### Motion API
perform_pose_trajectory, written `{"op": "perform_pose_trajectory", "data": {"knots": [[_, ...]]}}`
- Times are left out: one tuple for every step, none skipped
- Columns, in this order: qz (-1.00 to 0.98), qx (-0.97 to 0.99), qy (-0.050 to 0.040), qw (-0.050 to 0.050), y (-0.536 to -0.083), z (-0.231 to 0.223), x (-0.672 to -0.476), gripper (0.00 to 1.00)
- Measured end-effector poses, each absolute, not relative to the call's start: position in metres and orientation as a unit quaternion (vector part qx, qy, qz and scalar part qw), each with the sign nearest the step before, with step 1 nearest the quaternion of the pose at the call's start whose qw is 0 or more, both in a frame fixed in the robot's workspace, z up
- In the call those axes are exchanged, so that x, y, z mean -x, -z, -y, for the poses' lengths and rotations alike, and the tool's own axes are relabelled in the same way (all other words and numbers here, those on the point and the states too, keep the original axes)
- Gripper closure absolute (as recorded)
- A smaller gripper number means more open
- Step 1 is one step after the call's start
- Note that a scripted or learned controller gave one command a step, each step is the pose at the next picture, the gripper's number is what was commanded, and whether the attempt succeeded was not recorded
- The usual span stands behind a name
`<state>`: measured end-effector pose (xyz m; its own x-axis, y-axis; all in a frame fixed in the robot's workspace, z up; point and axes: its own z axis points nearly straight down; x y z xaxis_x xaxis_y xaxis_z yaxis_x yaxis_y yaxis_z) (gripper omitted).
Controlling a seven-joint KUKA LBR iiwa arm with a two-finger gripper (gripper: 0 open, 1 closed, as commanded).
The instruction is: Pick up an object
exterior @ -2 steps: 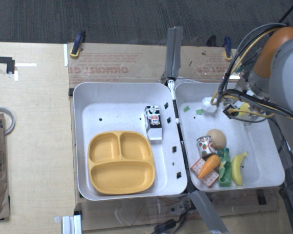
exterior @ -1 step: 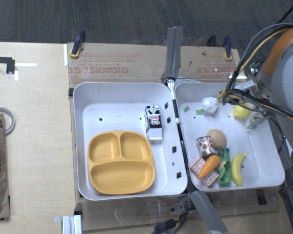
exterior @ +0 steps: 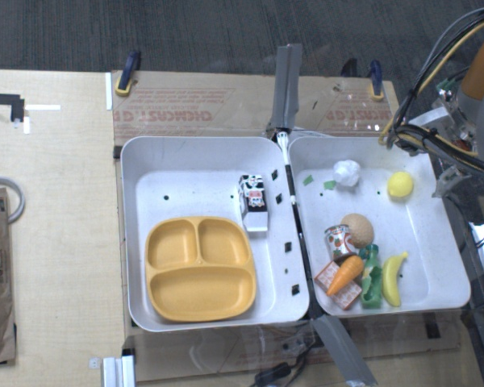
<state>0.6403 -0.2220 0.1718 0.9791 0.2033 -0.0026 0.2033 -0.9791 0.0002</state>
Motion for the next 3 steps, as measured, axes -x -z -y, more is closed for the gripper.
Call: {"op": "perform_pose_trajectory", "data": {"knots": [[-0.104,-0.995,-0.0075,-0.001,-0.100,0.217,-0.618,0.00],[-0.109,-0.994,0.0042,-0.004,-0.099,0.216,-0.653,0.00],[-0.112,-0.994,0.0036,-0.001,-0.109,0.216,-0.653,1.00]]}}
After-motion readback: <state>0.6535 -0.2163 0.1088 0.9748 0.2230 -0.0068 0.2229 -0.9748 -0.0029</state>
